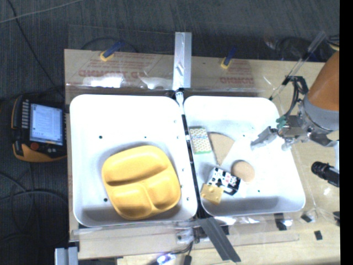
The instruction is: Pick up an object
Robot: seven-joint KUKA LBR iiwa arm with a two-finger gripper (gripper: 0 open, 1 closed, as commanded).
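End effector (263, 139): right of centre in the frame, over the right part of the right bin, pointing toward the frame's left. Whether it is open or closed cannot be told from this view; nothing can be seen held in it.
Arm (325, 95): comes in from the right edge of the frame, grey with an orange section at the upper right, with cables running along it.
Right bin (276, 197): white and shallow, right of the centre divider; its objects lie in the left half, lower left of the end effector and apart from it.
Round tan object (243, 170): near the middle of the right bin, the nearest object to the end effector, below and left of it.
Black-and-white patterned object (224, 179): just left of the round tan object, touching or almost touching it.
Yellow block (211, 193): at the lower left of the right bin, just below the patterned object.
Green-patterned packet (199, 140): against the left wall of the right bin, upper part.
Tan flat piece (222, 145): just right of the packet.
Left bin (88, 120): white, beside the right bin.
Yellow tray (141, 180): a divided tray lying in the lower middle of the left bin.
Desk (138, 65): wooden, with clear plastic sheeting along the top of the frame.
Handheld screen device (38, 127): on the dark floor at the left edge of the frame.
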